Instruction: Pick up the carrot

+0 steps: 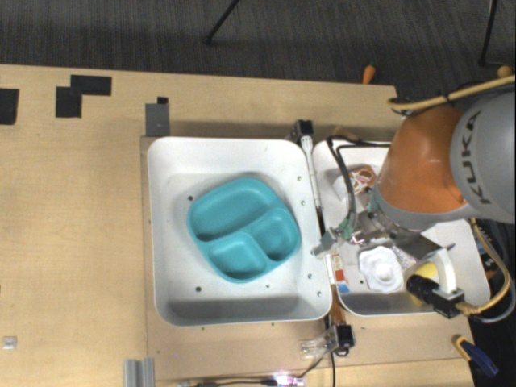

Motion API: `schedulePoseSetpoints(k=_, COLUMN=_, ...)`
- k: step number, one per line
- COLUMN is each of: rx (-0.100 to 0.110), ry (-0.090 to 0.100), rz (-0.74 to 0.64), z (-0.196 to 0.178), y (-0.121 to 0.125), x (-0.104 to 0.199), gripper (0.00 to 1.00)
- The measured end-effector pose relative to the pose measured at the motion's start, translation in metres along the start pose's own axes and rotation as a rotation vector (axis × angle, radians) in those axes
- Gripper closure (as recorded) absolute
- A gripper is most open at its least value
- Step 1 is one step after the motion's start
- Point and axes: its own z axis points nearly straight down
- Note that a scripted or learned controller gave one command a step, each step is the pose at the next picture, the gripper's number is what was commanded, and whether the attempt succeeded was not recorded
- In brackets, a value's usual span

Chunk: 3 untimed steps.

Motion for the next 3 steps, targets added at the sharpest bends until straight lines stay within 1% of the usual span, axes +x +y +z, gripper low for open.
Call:
schedulePoseSetpoints(k=1, rx=0.000, ry=-0.004, rz=-0.231, z=0.018, y=-0.031, x=-0.093, gripper=0.00)
schedulePoseSetpoints(k=2, rx=-0.008, ry=-0.003, rz=-0.253, z=-0.001, y=-0.009, x=-0.032, gripper=0.00)
schedulePoseSetpoints(k=3, rx=-0.014, ry=-0.009, rz=-0.250, z=-0.012, y=-0.007, x=-0.035, gripper=1.00)
